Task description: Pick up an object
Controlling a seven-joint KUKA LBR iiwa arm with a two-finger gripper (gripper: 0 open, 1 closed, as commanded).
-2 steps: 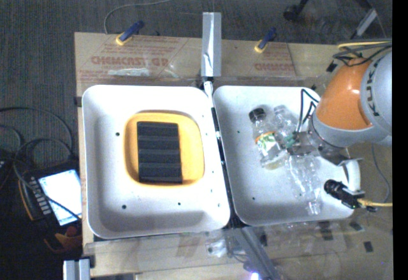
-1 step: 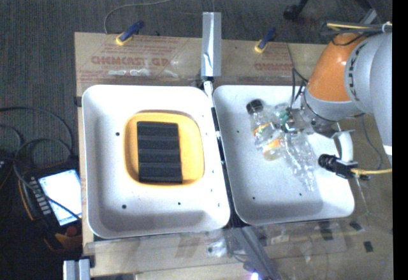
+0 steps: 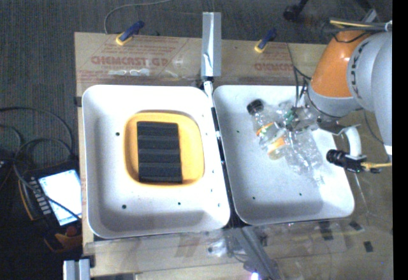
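Camera view, from above at a slant, shows you the claw (image 3: 298,114) down in the right bin (image 3: 242,164), near its upper right part, at the end of the grey arm (image 3: 376,74) with its orange band (image 3: 331,71) reaching in from the right; you cannot tell from here how the claw stands or whether it has hold of anything, since the wrist covers it. Right beneath and beside the claw lies a crumpled clear plastic bottle (image 3: 284,135) with a dark cap (image 3: 255,106) at its upper left end and an orange patch on its label, stretched slantwise toward the bin's right side. Its upper part looks to be touching the claw, though you cannot say it is gripped. Across the divider, the left bin (image 3: 102,164) holds a yellow tray (image 3: 131,145) with a black ribbed block (image 3: 158,152) lying in it, well apart from the claw. Both bins sit on the tabletop (image 3: 127,62), with two blue-and-yellow clamps (image 3: 129,32) along its far edge
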